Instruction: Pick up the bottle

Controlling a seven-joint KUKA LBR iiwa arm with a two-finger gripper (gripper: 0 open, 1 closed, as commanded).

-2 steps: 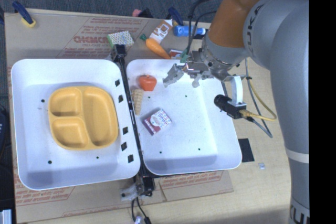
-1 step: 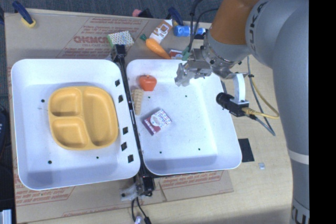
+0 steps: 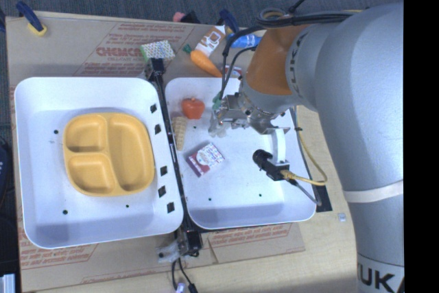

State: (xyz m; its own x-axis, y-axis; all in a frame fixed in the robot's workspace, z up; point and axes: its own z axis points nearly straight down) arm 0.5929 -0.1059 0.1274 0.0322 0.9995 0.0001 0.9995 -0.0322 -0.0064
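Here, tool [image 3: 230,116] low in the right bin [image 3: 240,213], beside the tomato [image 3: 193,107], finger spread and hold indiscernible

Both white bins [image 3: 82,96] look like smooth, faintly glossy plastic, and the yellow divided plate [image 3: 108,153] left of the pincer [image 3: 230,119] has a matt plastic sheen. Printed brown cardboard [image 3: 123,48] lies matt beneath the bins. The arm's grey shell [image 3: 357,92] is smooth, its orange band [image 3: 271,65] satin.
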